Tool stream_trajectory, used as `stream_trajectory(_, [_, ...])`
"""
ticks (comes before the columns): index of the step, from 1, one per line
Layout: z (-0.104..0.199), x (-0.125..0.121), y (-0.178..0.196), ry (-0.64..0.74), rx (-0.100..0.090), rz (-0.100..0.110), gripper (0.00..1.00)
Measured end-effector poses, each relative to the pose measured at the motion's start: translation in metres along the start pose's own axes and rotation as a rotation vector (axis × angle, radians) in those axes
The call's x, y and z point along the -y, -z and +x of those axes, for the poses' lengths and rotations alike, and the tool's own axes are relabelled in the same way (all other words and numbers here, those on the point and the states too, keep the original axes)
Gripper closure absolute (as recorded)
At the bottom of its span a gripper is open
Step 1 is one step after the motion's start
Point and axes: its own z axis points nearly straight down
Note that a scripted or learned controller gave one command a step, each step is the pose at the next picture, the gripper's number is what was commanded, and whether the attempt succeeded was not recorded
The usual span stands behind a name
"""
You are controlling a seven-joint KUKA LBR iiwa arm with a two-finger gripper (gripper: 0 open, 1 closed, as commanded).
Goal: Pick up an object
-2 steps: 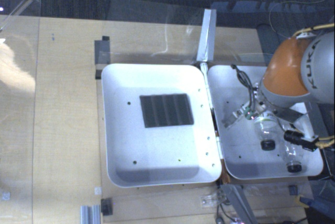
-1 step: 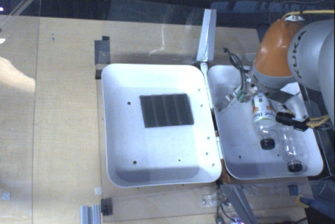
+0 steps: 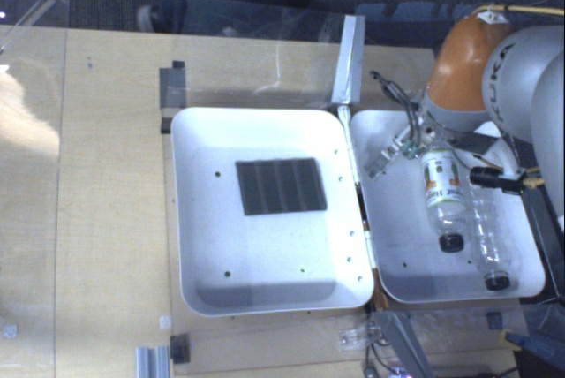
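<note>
While reaching in from the right, hung low over the back part of the right bin (image 3: 397, 248). Saw the gripper (image 3: 395, 154) just beside the back end of a clear bottle with a label (image 3: 443, 195). Could not tell if spread apart or pressed together, since too small and mixed up with wires (image 3: 393, 94). Saw nothing pinched in it.

Found the labelled bottle lying on its side in the right bin, black cap pointing to the front. Found a second clear bottle (image 3: 488, 239) lying just beside it, nearer the arm (image 3: 463, 67), cap to the front too. Spotted a dark ridged mat (image 3: 281, 186) lying flat in the middle of the left bin (image 3: 203, 147), well apart from the gripper.

Looked like the getting-close step, with no grab made yet. Probably needed next: slide over the fat middle of the labelled bottle, come down across its round sides, squeeze, then lift. Might roll or slip away, being round and smooth.
</note>
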Motion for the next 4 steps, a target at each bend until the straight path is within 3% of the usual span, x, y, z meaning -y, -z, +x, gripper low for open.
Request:
stream_trajectory(1, [-0.032,0.026,0.012,0.056,0.0,0.002,0.0])
stream_trajectory(2, [-0.032,0.071,0.001,-0.067,0.0,-0.001,0.0])
stream_trajectory(3, [-0.033,0.067,0.014,-0.064,0.006,-0.01,1.0])
stream_trajectory(4, [-0.033,0.066,0.014,-0.064,0.005,-0.01,0.0])
